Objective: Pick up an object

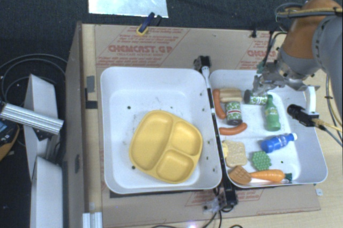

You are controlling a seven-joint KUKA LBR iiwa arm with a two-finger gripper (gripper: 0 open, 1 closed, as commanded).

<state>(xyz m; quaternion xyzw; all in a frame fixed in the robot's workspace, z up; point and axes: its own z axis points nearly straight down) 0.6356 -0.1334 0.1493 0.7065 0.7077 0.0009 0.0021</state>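
Arm reaches in from the right; I see the tool [261,87] low over the back of the right bin [311,168], directly above a small can lying on its side [258,98]. I cannot tell from here whether it grips anything. Just beside that: green bottle [271,112], upright green-labelled can [233,112], and a hot dog [218,103] against the left wall. Further forward lie a sausage [233,129], blue bottle [277,142], cracker [235,152], carrot [267,174]. Left bin [123,87] holds a yellow divided tray [165,145], tilted. Both bins sit on the desk [161,44].
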